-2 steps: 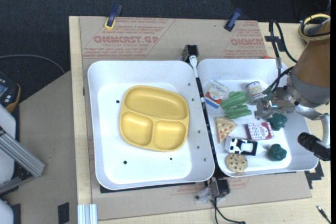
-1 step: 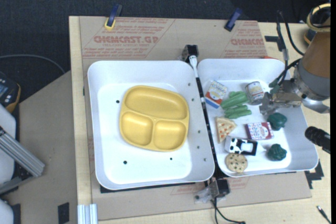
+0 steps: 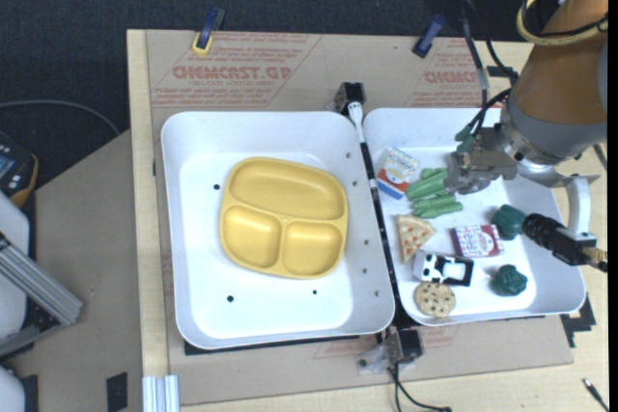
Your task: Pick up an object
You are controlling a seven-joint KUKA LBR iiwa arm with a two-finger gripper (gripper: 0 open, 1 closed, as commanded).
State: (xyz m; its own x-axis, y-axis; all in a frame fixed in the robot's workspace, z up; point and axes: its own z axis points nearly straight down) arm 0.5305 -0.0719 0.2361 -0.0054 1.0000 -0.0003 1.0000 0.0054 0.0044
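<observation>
Gripper [image 3: 467, 171] sits low in the right bin [image 3: 555, 299], right at the far end of the green bean pods [image 3: 433, 191]. Whether it's open or closed, or has anything gripped, cannot tell: the wrist body blocks the tips from this angle. It looks to be touching or just over the pods, contact unclear.

Landmark: the pods, green, a few long pieces lying together, slanted, mid-bin.

Nearest the camera from the pods: chocolate-chip cookie [image 3: 435, 299], then a black-and-white patterned piece [image 3: 446, 268], too small to identify. Pizza slice [image 3: 415, 235] just in front of the pods. Right of that, a red-and-white packet [image 3: 478, 240], label unreadable. Further right, two dark green lumps, one near [image 3: 509, 281], one [image 3: 508, 220] partly behind a black part of the arm rig. Just left of the pods, a white wrapper with red and blue [image 3: 394, 173].

Well left of the pods, the left bin [image 3: 193, 207] holds a yellow divided plate [image 3: 284, 217], three compartments.

Arm [image 3: 565, 77] is cut off at the right frame edge.
</observation>
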